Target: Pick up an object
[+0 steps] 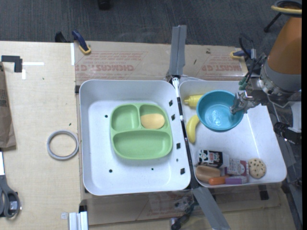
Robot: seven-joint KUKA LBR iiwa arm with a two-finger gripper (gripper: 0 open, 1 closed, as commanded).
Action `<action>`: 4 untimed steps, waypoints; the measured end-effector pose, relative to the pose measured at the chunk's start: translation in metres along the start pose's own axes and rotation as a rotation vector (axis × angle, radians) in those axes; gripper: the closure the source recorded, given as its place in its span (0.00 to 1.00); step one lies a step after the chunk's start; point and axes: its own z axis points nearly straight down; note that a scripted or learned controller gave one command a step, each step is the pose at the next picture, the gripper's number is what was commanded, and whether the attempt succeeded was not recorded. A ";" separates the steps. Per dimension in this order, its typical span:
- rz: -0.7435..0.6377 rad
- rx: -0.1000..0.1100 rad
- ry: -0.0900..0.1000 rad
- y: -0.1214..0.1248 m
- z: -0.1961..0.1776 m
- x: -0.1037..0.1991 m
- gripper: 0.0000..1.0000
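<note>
A blue bowl (pixel 218 112) sits at the back of the right bin (pixel 268 143), overlapping a yellow bottle (pixel 192 100) and a banana (pixel 192 129). My gripper (pixel 238 105) comes in from the right and is at the bowl's right rim. Its fingers straddle that rim and are shut on it. In the left bin (pixel 91 128) a green divided plate (pixel 139 140) holds a yellow-orange lump (pixel 153 121) in its upper right compartment.
Along the right bin's front lie a cookie (pixel 257 167), a pink packet (pixel 235 166), a black-and-white carton (pixel 211 157), a bun (pixel 206 172), an orange piece (pixel 217 180) and a purple piece (pixel 236 179). A tape ring (pixel 63 144) and scissors (pixel 7 202) lie on the bench at left.
</note>
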 end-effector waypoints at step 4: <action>-0.083 0.001 0.001 -0.020 0.018 -0.027 1.00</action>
